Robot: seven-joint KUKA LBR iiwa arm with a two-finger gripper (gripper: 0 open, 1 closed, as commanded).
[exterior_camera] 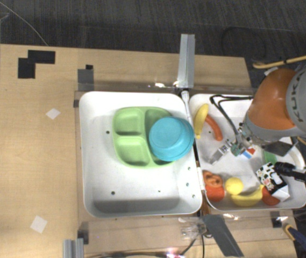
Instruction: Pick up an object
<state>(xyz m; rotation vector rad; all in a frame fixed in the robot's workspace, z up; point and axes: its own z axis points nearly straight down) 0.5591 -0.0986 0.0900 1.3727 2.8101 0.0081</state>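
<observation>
My gripper [217,155] hangs low in the right bin [302,198], angled toward the lower left, over the bare white floor near the bin's middle. Nothing shows in its grasp. A red-orange pepper [214,127] and a yellow banana-like piece [200,118] lie just above it. Below it sit an orange-red tomato [213,183], a lemon [234,186] and a yellow banana [248,198]. To the right lies a black-and-white spotted toy [268,176]. The arm's orange band [274,104] covers the bin's upper right.
The left bin [96,198] holds a green divided plate [128,138] with a blue bowl [170,138] resting on its right side. A green item [271,156] and a small red piece [271,199] lie near the spotted toy. Black cables run by the right bin.
</observation>
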